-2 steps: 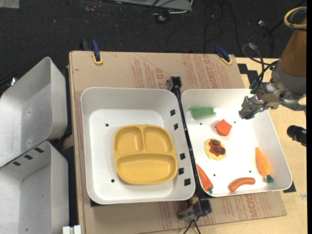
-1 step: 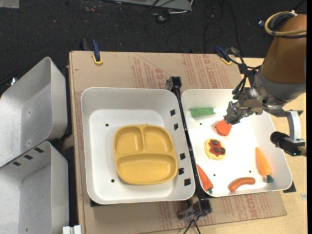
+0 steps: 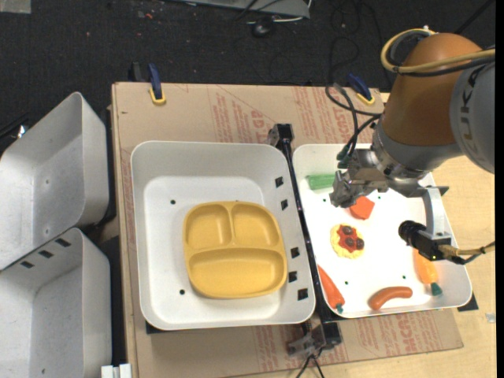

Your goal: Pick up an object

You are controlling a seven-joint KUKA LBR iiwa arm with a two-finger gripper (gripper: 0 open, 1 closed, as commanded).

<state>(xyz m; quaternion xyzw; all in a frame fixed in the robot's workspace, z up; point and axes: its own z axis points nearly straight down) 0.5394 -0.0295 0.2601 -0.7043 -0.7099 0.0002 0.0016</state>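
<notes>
My gripper (image 3: 351, 190) hangs low over the upper middle of the right bin (image 3: 383, 252). Just below it, on the bin floor, lies a small orange-red piece (image 3: 361, 208); the gripper's body hides the piece's upper edge, and I cannot tell whether they touch. A green block (image 3: 320, 182) lies to the gripper's left, near the bin's wall. A toy pizza slice (image 3: 348, 241) rests a little below the orange-red piece. Along the front of the bin lie a carrot (image 3: 330, 287) and a sausage (image 3: 389, 297). A second carrot (image 3: 426, 272) sits at the right.
The left bin (image 3: 150, 211) holds a yellow divided plate (image 3: 234, 249). A black divider (image 3: 293, 211) runs between the two bins. Spare white tubs (image 3: 47, 179) stand off the bench to the left. The arm's orange band (image 3: 429, 77) looms over the right bin's back corner.
</notes>
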